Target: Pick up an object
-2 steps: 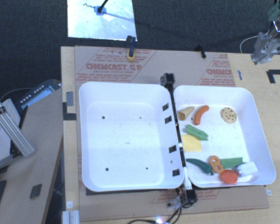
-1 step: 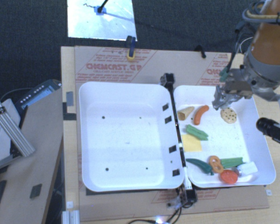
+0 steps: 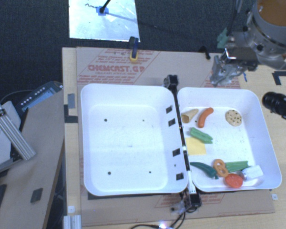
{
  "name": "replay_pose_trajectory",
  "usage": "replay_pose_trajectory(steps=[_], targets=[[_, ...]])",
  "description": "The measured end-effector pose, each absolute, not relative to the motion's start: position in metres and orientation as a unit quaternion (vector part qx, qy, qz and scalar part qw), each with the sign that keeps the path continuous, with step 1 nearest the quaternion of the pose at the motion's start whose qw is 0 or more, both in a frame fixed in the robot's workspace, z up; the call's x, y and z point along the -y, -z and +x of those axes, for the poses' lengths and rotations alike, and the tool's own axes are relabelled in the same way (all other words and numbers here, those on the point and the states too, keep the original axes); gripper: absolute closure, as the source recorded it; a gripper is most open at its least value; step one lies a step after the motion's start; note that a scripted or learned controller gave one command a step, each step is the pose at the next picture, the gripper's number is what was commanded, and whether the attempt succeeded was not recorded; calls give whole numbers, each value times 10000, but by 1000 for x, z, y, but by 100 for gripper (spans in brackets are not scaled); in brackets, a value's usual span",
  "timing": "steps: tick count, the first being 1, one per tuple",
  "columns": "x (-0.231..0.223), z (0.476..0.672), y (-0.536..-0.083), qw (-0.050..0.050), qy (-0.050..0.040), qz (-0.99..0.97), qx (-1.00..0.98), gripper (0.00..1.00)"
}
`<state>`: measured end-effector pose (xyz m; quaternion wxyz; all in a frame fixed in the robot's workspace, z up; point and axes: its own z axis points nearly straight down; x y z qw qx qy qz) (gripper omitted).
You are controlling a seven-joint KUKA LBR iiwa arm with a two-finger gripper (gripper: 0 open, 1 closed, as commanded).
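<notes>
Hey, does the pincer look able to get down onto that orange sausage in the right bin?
Probably yes. The sausage lies apart from its neighbours near the right bin's far wall, nothing over it, and the pincer hangs just beyond that wall.

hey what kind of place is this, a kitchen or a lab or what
Probably a robotics lab bench: a grey arm's two-finger gripper hangs above two shallow white plastic bins, one holding toy food like an orange sausage.

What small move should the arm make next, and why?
Probably move the gripper toward the camera and down into the right bin. It hangs above the bin's far rim, holding nothing that I can see, and all the objects lie inside this bin. The cookie lies near it and apart from the others, so it seems an easy target.
</notes>
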<state>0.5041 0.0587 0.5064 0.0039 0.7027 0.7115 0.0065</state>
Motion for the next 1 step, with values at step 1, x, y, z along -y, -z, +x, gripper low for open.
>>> replay_pose_trajectory(steps=[1], targets=[[-82,487,-537,14,-25,7048,-7094,100]])
